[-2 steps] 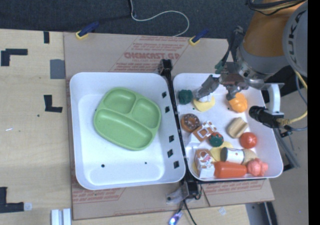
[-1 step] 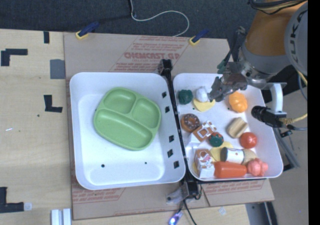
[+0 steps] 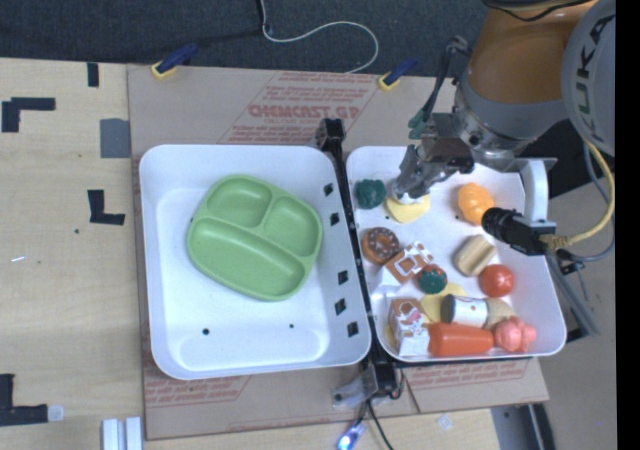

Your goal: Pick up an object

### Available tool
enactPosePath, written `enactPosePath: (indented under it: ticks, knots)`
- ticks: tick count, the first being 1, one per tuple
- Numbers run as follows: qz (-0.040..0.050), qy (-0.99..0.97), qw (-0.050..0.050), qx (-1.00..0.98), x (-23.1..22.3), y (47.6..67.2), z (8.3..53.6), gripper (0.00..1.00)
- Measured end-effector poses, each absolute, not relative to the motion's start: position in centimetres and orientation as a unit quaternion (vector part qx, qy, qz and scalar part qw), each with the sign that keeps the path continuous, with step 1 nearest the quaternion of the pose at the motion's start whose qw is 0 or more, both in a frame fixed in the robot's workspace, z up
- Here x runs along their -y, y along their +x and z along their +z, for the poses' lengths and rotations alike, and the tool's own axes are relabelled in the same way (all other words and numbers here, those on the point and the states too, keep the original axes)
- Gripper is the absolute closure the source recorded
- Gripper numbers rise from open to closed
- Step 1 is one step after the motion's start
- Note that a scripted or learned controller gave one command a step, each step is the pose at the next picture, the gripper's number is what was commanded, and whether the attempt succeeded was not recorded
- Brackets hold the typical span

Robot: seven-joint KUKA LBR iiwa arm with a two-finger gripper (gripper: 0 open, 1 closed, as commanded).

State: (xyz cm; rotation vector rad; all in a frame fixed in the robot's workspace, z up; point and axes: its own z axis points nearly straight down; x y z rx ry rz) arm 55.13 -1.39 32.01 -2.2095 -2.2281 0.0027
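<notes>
Fingers [image 3: 413, 188] of the gripper hang low over the upper left part of the right bin [image 3: 548, 283], their tips right at a small pale yellow toy [image 3: 408, 207] that lies on the bin floor just beneath them. Whether they are spread or closed I cannot tell, since the dark gripper body blurs into them, nor whether the tips touch the toy or stop short of it. Judging by this, the step in hand is the descent onto a target: the yellow toy looks like the chosen piece, and nothing is lifted yet. The next move calls for the tips to straddle that toy, close on it and rise straight up. Just left of the fingers sits a dark green round toy [image 3: 370, 192], close enough to be nudged or caught by one tip. To their right lies an orange toy [image 3: 472, 201], a little apart. Below them are a brown round biscuit-like toy [image 3: 380, 244] and a small red and white piece [image 3: 408, 264], then a crowd of further toys toward the near wall, among them a red ball [image 3: 496, 280] and an orange carrot-like piece [image 3: 460, 340]. Well to the left of the fingers, the left bin [image 3: 160, 268] holds a green divided plate [image 3: 256, 235], clear of this grasp.
</notes>
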Motion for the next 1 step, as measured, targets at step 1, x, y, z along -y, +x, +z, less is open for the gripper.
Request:
enactPosePath:
  ticks: [1]
  knots:
    - [-0.0058, -0.702, -0.002, 0.712, -5.80, 48.16, 45.38, 1.00]
